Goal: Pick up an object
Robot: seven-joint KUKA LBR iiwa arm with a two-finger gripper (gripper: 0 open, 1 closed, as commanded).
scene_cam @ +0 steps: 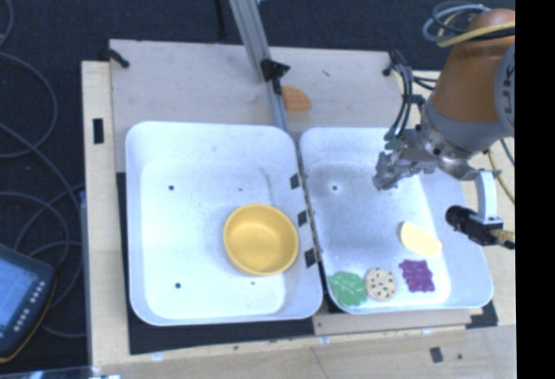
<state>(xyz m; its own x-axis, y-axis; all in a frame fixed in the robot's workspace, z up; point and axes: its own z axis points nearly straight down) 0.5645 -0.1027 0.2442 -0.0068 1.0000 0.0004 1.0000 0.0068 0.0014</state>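
The pale yellow lump (pixel 421 238) lies flat and smooth in the right bin (pixel 347 162), near a purple knobbly piece (pixel 418 275), a speckled round cookie (pixel 380 284) and a green leafy shape (pixel 348 287). Above them the gripper (pixel 388 174) is a dark blur; I cannot tell how it stands. A glossy yellow bowl (pixel 260 238) sits in the left bin (pixel 173 160) on the desk (pixel 191 74).

Bowl (pixel 260 238) in left bin (pixel 156 195); cookie (pixel 380 284) in right bin (pixel 347 152)

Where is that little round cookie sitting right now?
The round chocolate-chip cookie lies in the right-hand white bin, near its front edge, between a green leafy piece and a purple grape-like piece.
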